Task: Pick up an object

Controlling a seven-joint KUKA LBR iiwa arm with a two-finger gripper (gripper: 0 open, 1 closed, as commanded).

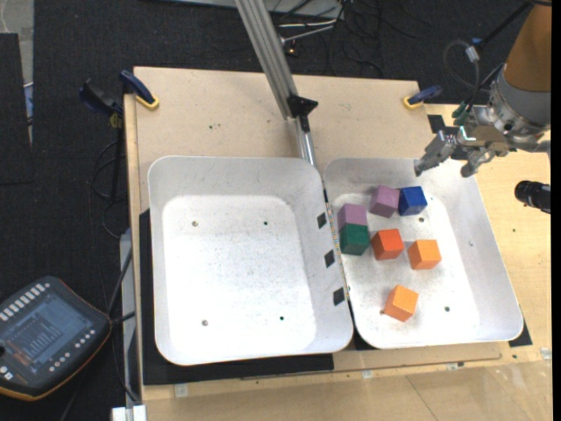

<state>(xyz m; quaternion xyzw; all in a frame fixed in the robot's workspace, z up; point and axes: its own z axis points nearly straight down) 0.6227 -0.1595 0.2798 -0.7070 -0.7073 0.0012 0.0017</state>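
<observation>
So far nothing is picked, by my reading: every block sits in the right bin and the whole grasp is left to do. Working down in size, the surface (263,103) is a pale, matte wooden board with clamps at its far corners. On it lie two shallow white bins with rounded corners and a faint speckle; the left bin (175,191) and the right bin (478,261) touch along their inner rims. My arm (535,60) enters from the right, orange band above a grey wrist. The tool (449,158) hangs over the far edge of the right bin, its two dark fingers spread apart with nothing between them. The blocks are small hard-edged cubes with flat, matte faces: a blue cube (412,201) against a purple cube (384,201), a second purple cube (352,215) touching a green cube (354,239), a red-orange cube (387,244), and two orange cubes (424,254), one (402,303) nearer me and apart.
</observation>
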